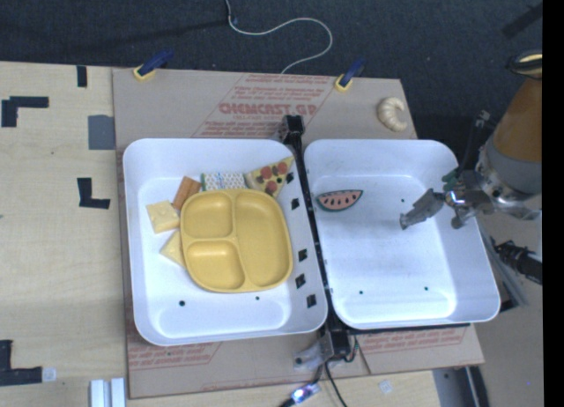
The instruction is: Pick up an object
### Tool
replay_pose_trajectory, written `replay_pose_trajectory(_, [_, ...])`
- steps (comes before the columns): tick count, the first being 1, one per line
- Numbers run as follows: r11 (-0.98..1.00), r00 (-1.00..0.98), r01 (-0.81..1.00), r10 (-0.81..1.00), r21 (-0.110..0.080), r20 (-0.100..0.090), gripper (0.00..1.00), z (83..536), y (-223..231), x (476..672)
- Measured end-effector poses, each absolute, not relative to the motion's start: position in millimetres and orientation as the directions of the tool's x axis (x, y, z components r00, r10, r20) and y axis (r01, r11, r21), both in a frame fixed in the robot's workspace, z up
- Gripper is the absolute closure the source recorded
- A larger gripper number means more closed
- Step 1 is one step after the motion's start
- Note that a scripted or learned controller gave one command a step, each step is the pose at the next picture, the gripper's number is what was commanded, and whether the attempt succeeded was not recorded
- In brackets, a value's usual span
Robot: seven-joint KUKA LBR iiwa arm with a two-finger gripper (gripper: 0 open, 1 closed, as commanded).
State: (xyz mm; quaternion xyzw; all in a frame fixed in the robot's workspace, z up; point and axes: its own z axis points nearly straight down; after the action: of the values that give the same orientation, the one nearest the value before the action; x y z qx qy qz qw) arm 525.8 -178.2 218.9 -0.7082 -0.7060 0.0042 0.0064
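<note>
Leftmost, the left bin holds a yellow divided plate lying flat near its middle. Pale cracker-like pieces poke out from under the plate's left edge; a brown piece and a pizza slice lie just beyond its far edge. Right bin: a watermelon slice lies flat at the far-left part, close to the wall shared with the left bin, well apart from the gripper. A tan croissant-shaped item sits on the cardboard beyond the right bin's far rim. The gripper reaches in over the right bin's right side, its tip above bare white floor; jaw state cannot be told, and nothing visible is between them.
</note>
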Motion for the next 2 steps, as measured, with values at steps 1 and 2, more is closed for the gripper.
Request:
replay_pose_trajectory(1, [0.001,-0.001,1.0,1.0,-0.002,0.0,0.0,226.1,-177.8,528.7])
replay_pose_trajectory(2, [0.002,-0.002,1.0,1.0,-0.006,0.001,0.0,180.5,-170.8,529.7])
